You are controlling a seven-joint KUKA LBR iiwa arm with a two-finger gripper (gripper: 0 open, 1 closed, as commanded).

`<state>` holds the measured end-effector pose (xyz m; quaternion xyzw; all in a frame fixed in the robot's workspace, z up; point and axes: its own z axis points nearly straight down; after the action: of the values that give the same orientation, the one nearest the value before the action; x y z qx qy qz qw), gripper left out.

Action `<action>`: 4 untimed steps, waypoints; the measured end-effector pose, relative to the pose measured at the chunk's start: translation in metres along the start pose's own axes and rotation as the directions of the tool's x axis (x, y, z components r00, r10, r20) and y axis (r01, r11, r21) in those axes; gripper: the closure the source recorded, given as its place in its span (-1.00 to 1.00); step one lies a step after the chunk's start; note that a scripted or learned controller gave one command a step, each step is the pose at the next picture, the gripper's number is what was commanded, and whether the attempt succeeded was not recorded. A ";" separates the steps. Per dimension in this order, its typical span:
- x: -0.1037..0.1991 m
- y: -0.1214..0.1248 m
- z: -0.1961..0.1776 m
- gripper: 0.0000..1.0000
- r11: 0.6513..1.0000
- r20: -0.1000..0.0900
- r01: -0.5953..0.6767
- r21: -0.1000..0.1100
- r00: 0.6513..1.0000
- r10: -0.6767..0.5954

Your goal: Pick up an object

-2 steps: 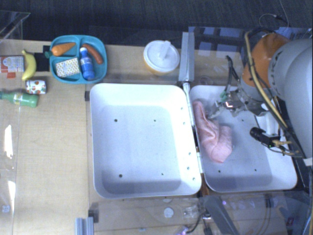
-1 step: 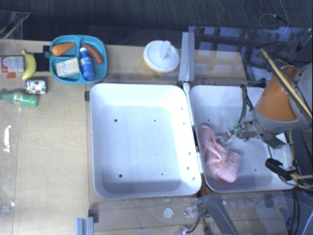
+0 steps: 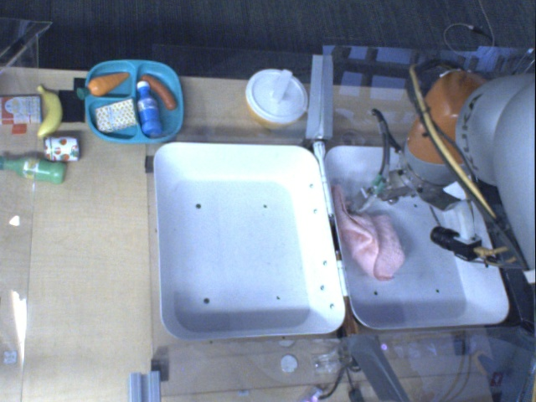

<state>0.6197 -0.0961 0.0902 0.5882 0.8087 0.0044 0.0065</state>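
A pink cloth [image 3: 370, 239] lies crumpled in the right bin [image 3: 435, 304], against its left wall. My gripper [image 3: 378, 191] hangs over the upper left part of that bin, just above the top end of the cloth. The grey arm with its orange band [image 3: 448, 99] reaches in from the right and covers the bin's upper right corner. Whether the gripper touches the cloth is not clear from this angle.
The left bin [image 3: 243, 241] sits beside the right one, with a metal divider [image 3: 316, 90] behind their joint. A white lidded cup [image 3: 276, 97] and a blue tray of toy food [image 3: 134, 100] stand at the back. A banana [image 3: 50, 111], a can [image 3: 62, 148] and a green bottle [image 3: 33, 168] lie far left.
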 end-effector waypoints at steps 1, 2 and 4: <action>-0.011 -0.062 -0.001 -1.00 0.990 0.001 0.138 0.002 0.990 -0.138; 0.004 -0.124 -0.003 -1.00 0.974 0.002 0.228 -0.001 0.974 -0.228; 0.026 -0.074 -0.001 -1.00 0.999 0.002 0.039 0.002 0.999 -0.039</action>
<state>0.5410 -0.0937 0.0902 0.5725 0.8199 0.0030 0.0069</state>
